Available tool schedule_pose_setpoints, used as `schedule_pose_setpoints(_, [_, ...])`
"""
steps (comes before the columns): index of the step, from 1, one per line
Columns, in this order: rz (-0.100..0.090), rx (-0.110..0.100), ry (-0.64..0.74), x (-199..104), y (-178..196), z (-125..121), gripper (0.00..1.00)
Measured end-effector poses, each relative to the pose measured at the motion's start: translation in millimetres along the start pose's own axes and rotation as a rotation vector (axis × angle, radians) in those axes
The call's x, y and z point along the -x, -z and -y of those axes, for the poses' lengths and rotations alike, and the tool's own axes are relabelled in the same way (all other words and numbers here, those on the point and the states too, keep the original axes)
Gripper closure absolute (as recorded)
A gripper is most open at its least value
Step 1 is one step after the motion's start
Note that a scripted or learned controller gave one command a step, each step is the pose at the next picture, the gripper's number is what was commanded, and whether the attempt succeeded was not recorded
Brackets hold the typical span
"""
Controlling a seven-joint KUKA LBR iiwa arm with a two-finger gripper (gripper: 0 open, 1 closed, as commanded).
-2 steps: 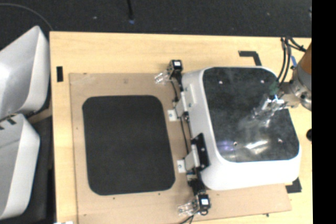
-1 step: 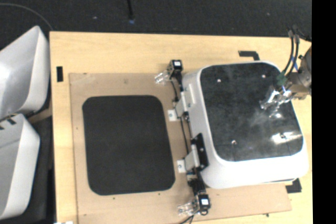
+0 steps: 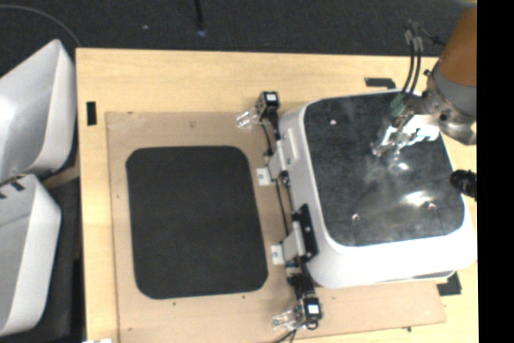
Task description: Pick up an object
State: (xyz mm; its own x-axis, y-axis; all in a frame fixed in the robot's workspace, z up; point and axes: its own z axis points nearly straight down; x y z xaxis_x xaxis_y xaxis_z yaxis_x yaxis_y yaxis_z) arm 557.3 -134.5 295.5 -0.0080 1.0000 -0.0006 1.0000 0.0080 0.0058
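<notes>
- No brand, label or readable writing can be made out anywhere on the bench, the bins or the arm.
- The gripper (image 3: pixel 399 137) hangs over the far right part of the right-hand bin (image 3: pixel 321 253), its pale metal fingers pointing down and left toward the dark floor of that bin.
- Whether the fingers are spread or closed cannot be told: they blur into a pale smear, and nothing can be seen between them.
- Whether the fingertips touch the bin floor cannot be told either.
- The arm (image 3: pixel 458 60) enters from the right edge, its orange band above a grey wrist, with dark cables looping up beside it on the left.
- The right-hand bin has a white rounded wall and a dark grey speckled floor with a few small pale dots and a light glare patch near its near right corner.
- No distinct object to pick up can be made out on that floor; the view is too soft to say more.
- To the left lies a flat black rounded pad (image 3: pixel 197 221) on a brown board (image 3: pixel 116 213), which rests on the light wooden bench (image 3: pixel 201 68).
- Between the pad and the right-hand bin runs a line of small clamps (image 3: pixel 281 165) from far to near.
- White curved shells (image 3: pixel 36 108) stand at the far left edge.
</notes>
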Motion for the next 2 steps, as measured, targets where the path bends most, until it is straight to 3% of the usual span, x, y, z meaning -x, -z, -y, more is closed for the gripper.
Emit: schedule_pose_setpoints(2, [-0.001,-0.002,-0.001,-99.4,-29.4,-34.3,1.0])
